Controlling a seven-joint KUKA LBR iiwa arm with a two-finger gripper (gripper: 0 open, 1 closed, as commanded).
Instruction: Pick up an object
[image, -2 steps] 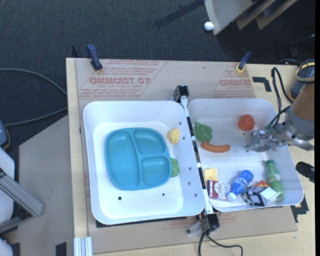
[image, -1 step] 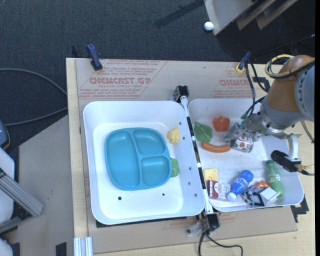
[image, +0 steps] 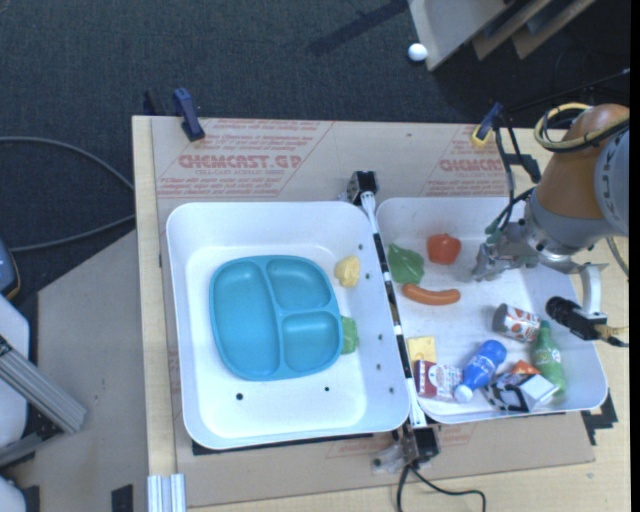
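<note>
Inspecting the right bin (image: 590, 385), we find the end effector (image: 492, 262) low over its upper floor, at three o'clock from the red tomato-like object (image: 444, 248) and at one o'clock from the sausage (image: 431, 294). We judge the main risk a closure on bare floor, since the tips sit between candidates rather than over one. A second risk is nudging the tomato-like object, which looks round and could roll toward the green item (image: 405, 264). We cannot tell how far the end effector stands open; nothing is visible in its grasp. Remaining candidates cluster at five o'clock in this bin: small can (image: 516, 322), blue bottle (image: 482, 366), green bottle (image: 547, 358).
</note>
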